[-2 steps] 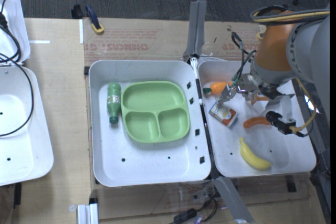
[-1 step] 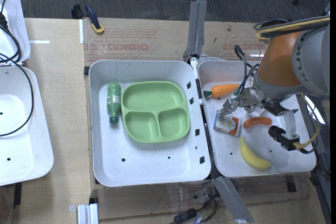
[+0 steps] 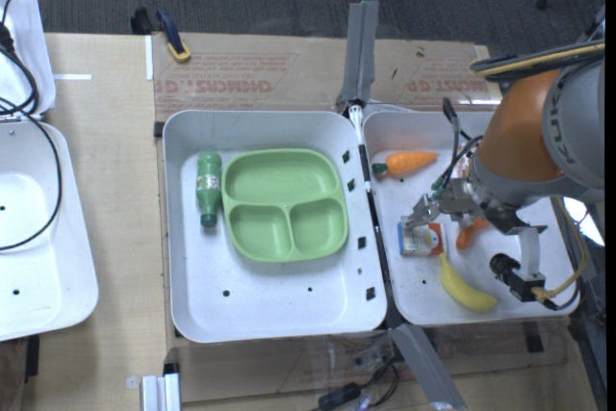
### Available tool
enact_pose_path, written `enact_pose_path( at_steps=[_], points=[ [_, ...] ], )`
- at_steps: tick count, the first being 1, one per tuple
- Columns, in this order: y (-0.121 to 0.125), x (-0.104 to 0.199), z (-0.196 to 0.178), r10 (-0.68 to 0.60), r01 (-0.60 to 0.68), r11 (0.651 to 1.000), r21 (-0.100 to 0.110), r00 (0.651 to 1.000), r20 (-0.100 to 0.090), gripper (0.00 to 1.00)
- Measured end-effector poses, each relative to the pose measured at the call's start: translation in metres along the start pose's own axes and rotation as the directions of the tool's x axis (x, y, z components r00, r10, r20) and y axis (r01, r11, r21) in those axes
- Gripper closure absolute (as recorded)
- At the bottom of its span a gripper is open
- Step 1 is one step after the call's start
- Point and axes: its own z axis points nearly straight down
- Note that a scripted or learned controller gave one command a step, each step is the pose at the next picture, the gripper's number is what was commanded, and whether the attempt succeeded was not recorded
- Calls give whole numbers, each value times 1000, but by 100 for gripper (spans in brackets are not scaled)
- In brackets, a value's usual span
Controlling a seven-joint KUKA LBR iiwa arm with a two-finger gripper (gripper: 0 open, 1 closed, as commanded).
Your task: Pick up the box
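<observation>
hovering over the right bin [image 3: 423,313], the gripper [image 3: 424,212] sits directly above the box [image 3: 422,240], which lies flat on the bin floor in the left-centre of that bin, close to the divider between the two bins. the box is small, with blue and orange-red print, and its far edge is partly hidden under the metal fingers. whether the fingers are spread or closed cannot be told from this angle, and nothing is visibly held between them; the box appears to rest on the floor.

surroundings noted: a banana [image 3: 464,286] lies just near and right of the box, its upper end almost touching the box's right corner. a small orange piece [image 3: 470,232] sits just right of the box, under the wrist. a carrot [image 3: 409,163] lies farther off, well apart. the left bin [image 3: 183,236] holds a green divided plate [image 3: 286,204] and a green bottle [image 3: 208,189], neither relevant.

recommendation, as judgement: the descent should be vertical and centred on the box, with the fingers straddling its narrower span. the banana end is the chief hazard; a finger landing on it would tip or shove the box. lift straight up before any sideways travel.
</observation>
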Motion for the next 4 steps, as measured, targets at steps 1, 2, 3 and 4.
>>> enact_pose_path(
  at_steps=[1, 2, 3, 4],
  points=[
    [20, 3, 5, 49, -49, 999, 11, 999, 1, 0],
    [1, 3, 5, -12, 12, 1000, 13, 1000, -1, 0],
    [0, 2, -3, -9, 9, 1000, 15, 1000, 0, 100],
    [-31, 60, -111, -33, 33, 999, 12, 999, 0, 100]
  ],
)
